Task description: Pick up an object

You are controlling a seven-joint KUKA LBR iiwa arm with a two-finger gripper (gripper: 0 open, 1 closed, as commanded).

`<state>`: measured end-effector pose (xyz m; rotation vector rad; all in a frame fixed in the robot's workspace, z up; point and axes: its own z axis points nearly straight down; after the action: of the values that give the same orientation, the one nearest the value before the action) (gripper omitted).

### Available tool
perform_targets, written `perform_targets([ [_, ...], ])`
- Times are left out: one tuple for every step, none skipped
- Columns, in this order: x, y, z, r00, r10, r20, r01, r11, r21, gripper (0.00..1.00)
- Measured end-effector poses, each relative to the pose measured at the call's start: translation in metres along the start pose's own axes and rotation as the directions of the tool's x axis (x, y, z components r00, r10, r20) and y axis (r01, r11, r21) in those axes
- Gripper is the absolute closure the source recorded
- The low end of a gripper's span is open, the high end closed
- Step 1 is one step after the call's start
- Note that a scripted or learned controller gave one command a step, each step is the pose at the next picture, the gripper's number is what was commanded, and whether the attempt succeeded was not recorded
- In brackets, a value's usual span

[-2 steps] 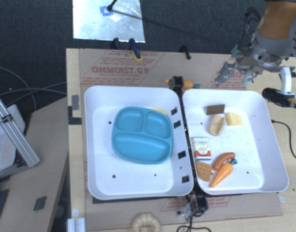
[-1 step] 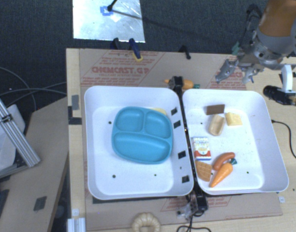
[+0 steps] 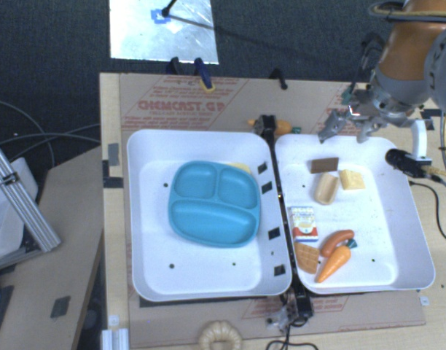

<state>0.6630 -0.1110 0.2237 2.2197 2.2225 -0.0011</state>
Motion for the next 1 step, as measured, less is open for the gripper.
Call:
perform_targets([
  [0.0092, 0.0005, 0.0577, 1.0, -0.003, -0.001, 0.003, 1.0, 0.002, 0.0],
])
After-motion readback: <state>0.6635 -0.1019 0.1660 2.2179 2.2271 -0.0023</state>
